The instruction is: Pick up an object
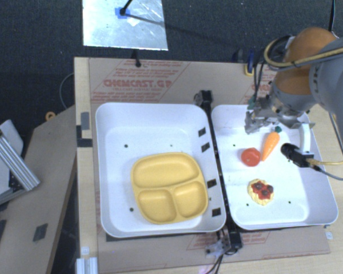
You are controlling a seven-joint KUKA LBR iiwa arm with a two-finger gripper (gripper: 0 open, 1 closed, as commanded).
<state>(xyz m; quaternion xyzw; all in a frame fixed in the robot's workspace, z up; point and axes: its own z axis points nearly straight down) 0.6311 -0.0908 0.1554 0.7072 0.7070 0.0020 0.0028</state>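
- Camera view: my gripper (262, 123) hangs over the right bin (300, 207), toward the bin's 12 o'clock side, with my grey arm coming in from 3 o'clock.
- Camera view: I cannot tell whether my jaws are spread or pressed together; from this slant the metal at my tip hides them, and I see nothing pinched between them.
- Camera view: the orange carrot (270, 145) lies on the bin floor just beside me, at my 5 o'clock, its green end pointing up toward 1 o'clock.
- Camera view: a red tomato (251, 157) sits at the carrot's 7 o'clock, close against its narrow end.
- Camera view: a small yellow pasta toy (261, 191) with red blobs rests near the bin's 6 o'clock, apart from the tomato.
- Camera view: the left bin (120, 147) holds a yellow compartment tray (168, 186), toward its 5 o'clock.
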